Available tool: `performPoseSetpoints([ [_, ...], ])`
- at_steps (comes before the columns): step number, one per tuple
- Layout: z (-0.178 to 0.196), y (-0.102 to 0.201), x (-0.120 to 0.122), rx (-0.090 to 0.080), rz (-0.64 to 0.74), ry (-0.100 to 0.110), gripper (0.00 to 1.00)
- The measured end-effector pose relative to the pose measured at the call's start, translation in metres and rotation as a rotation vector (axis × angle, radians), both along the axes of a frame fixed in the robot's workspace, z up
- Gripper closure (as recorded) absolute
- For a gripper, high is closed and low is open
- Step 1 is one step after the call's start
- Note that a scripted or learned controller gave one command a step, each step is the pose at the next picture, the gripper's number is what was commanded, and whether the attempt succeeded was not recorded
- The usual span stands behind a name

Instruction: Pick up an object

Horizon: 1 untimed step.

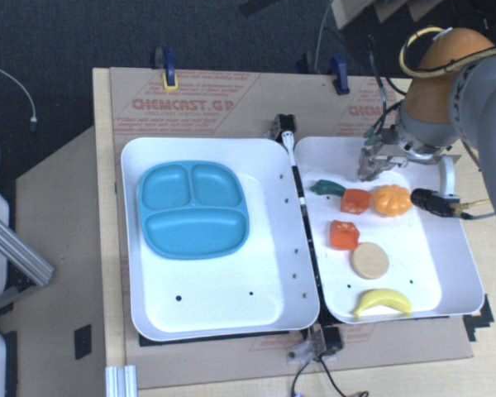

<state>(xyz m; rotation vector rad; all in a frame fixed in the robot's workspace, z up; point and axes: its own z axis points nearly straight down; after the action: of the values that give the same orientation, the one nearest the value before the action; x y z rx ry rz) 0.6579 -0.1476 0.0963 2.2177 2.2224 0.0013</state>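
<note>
My gripper hangs over the far part of the right bin, above the bin floor and touching none of the objects. Just in front of it lie a dark green piece, an orange-red block and a round orange fruit. Nearer the front are a red block, a tan disc and a yellow banana.
The left bin holds a blue divided plate in its far left part. A black ridge separates the two bins. The grey arm with its orange band comes in from the upper right.
</note>
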Motion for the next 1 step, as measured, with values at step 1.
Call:
performPoseSetpoints([
  [1,0.0481,0.0000,-0.0075,-0.001,-0.003,-0.003,1.00],
])
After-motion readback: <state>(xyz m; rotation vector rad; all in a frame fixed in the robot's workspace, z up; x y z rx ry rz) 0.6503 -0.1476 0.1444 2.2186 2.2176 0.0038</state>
